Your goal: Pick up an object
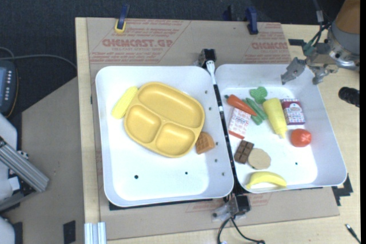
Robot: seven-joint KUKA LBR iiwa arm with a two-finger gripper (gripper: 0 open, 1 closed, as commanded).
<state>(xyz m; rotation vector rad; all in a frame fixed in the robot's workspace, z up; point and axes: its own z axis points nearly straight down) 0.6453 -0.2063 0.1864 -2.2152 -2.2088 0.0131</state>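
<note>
**Nothing picked yet: pincer hangs spread over the right bin's far edge**

Start at your gripper (303,72). Its fingers are spread apart with nothing between them, and it hangs over the far rim of the right bin (329,148), up and to the right of the corn cob (275,115), which serves here as your landmark. No object is touching it.

Working outward from there: just left of the corn cob lie the green vegetable (258,95) and the carrot (241,104), and just to its right sits the small maroon carton (293,111). Below and to the right of the cob rests the tomato (301,137). Below and to the left are the red-and-white packet (239,123), the chocolate piece (243,151) and the tan cookie (259,159). The banana (266,180) lies well below, by the near rim.

Far left of the cob, in the left bin (108,123), sits the yellow divided tray (163,119).

By my reading, the pick is all still ahead: choose a target, descend, close, lift. The carton and the cob are the closest candidates.
</note>
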